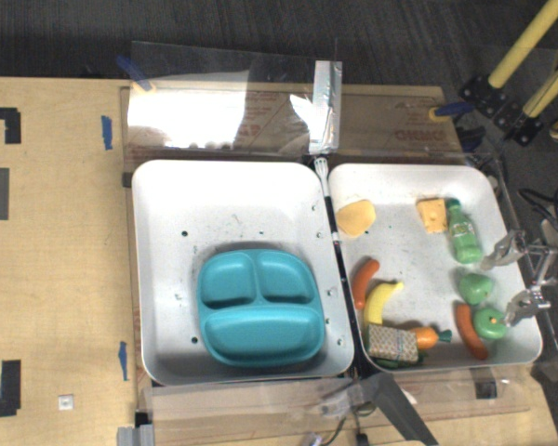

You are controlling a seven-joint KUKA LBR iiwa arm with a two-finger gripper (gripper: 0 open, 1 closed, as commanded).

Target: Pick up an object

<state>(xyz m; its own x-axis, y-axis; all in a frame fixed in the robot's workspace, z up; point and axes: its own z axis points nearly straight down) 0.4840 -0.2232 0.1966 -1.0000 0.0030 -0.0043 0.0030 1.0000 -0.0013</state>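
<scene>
camera view: glossy teal three-part tray in smooth left bin; metal claw spread.

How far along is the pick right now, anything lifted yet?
Nothing looks lifted. The toy foods, among them the banana, the green bottle and the cheese wedge, all lie on the floor of the right bin. In hand: the gripper sits at that bin's right edge by the green apple; no object shows between its fingers. Left: choose an item, close on it and raise it.

pincer: arm cut off at right edge | finger state unclear
</scene>
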